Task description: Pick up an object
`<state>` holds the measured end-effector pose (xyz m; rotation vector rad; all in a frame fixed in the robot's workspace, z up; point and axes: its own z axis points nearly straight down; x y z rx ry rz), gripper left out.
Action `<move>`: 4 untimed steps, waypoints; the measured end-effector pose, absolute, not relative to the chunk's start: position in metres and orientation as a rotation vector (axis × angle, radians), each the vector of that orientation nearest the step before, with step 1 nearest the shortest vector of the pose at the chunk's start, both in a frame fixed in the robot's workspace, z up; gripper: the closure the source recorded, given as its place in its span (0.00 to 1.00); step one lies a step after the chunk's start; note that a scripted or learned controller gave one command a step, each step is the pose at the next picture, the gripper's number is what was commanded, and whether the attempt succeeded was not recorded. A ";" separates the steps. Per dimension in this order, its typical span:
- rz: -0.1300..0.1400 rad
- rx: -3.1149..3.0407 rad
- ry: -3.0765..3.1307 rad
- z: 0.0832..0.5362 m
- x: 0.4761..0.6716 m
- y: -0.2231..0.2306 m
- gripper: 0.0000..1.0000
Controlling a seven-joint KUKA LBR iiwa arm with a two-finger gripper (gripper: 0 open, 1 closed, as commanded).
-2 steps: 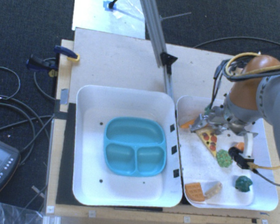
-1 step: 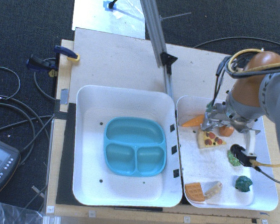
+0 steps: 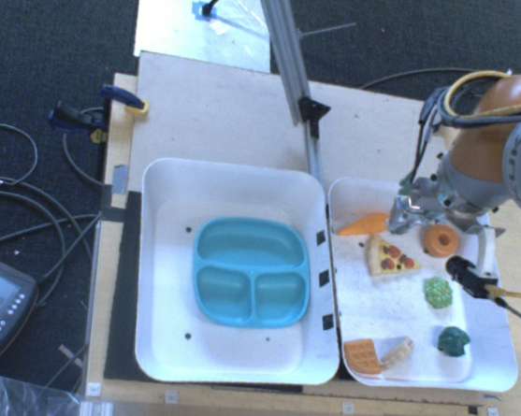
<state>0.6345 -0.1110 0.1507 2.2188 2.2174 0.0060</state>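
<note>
Carrot (image 3: pixel 364 225) lies just beside the tool (image 3: pixel 401 218) (grip state unclear).

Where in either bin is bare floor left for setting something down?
Left bin: bare strips all around the blue tray. Right bin: a bare patch between pizza slice, waffle and broccoli; crowded near the gripper.

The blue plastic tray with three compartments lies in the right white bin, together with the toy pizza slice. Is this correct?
Not quite. The camera view shows the blue plastic tray with three compartments lying in the left white bin, alone. The toy pizza slice lies in the right white bin, near the hand.
</note>
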 end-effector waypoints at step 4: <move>0.006 2.208 2.235 0.225 0.641 0.012 1.00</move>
